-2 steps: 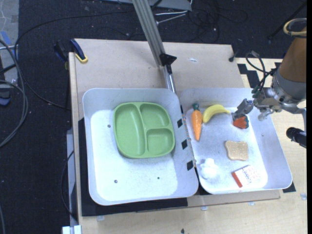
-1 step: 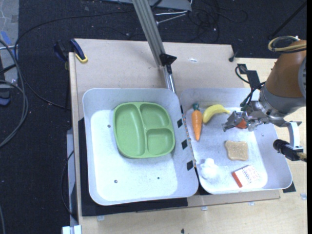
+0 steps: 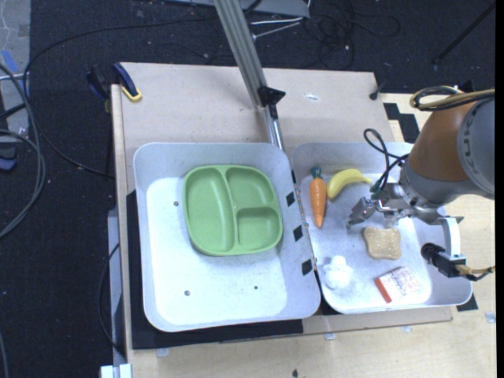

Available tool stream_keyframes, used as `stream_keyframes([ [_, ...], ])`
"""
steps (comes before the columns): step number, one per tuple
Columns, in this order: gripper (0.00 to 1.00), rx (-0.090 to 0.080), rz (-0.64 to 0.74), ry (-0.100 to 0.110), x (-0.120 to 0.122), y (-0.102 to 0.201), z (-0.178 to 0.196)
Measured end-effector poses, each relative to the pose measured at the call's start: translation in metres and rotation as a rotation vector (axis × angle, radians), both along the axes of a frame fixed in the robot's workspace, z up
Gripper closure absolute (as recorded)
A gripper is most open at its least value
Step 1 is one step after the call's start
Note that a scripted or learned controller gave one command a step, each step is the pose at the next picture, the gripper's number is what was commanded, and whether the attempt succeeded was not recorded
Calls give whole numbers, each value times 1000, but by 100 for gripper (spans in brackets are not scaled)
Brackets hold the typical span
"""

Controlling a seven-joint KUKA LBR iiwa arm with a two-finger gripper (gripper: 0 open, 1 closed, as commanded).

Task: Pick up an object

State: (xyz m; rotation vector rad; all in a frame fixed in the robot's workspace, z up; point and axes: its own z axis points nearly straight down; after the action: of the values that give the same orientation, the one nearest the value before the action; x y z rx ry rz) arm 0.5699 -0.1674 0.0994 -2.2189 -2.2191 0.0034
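One toast slice (image 3: 383,243), right-centre: light, stiff, crumbly; pinch across edges. Gripper (image 3: 364,216) just above; its spread I cannot tell.

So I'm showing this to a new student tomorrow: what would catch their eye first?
Probably the green divided plate, alone in the left bin. Next, the grey and orange arm reaching into the right bin, its gripper just above a slice of toast, with a carrot and banana nearby.

Two white bins (image 3: 157,290), one green tray (image 3: 233,209), one carrot (image 3: 317,201), one banana (image 3: 347,181), one toast slice (image 3: 383,243)
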Motion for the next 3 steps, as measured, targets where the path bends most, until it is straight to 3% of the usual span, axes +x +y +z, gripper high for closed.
stream_keyframes([
  [1, 100, -2, -1, -5, 1, -1, 13],
  [3, 100, -3, -1, -10, -4, -13, 118],
])
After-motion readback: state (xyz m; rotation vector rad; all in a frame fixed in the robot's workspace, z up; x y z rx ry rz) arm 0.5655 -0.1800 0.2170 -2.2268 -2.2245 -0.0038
